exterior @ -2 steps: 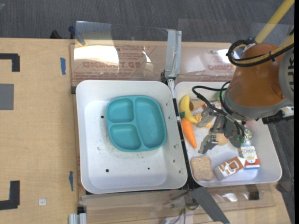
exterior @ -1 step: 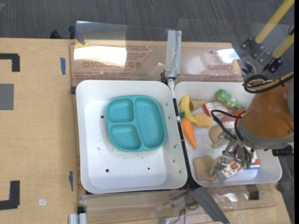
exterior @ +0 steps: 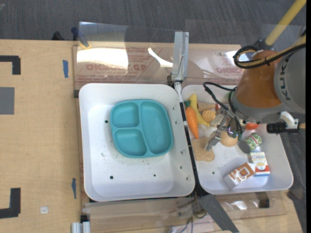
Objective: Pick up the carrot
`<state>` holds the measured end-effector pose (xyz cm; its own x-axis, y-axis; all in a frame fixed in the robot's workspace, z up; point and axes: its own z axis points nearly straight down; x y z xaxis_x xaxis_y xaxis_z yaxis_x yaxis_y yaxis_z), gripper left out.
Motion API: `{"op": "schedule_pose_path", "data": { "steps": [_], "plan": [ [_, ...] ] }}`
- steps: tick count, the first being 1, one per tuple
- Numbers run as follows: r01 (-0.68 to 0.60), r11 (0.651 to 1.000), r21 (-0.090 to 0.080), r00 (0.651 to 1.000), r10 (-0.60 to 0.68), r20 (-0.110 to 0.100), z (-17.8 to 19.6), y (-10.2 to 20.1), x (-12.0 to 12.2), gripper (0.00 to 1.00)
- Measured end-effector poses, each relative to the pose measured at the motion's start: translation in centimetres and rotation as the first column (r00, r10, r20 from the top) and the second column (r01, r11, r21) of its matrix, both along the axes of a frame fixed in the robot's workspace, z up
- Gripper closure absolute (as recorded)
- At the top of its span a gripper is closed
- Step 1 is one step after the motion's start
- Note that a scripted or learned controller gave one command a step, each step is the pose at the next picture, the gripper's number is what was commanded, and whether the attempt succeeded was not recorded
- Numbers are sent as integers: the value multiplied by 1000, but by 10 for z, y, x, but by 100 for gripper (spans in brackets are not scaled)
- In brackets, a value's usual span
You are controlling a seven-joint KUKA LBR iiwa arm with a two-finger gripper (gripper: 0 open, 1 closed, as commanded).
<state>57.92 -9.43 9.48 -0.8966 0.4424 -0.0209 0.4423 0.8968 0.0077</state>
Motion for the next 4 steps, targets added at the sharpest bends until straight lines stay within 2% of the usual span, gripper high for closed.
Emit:
{"op": "schedule_pose_path", "data": {
  "steps": [1,2,3,4],
  "plan": [
    [-192,981,-1,981,192,-12,-1,3,69,0],
    [-195,981,-7,981,195,8,15,4,74,100],
    [-143,990,-1,990,143,-1,162,41,30,100],
    [-142,990,1,990,142,-16,154,40,27,0]
  ]
}}
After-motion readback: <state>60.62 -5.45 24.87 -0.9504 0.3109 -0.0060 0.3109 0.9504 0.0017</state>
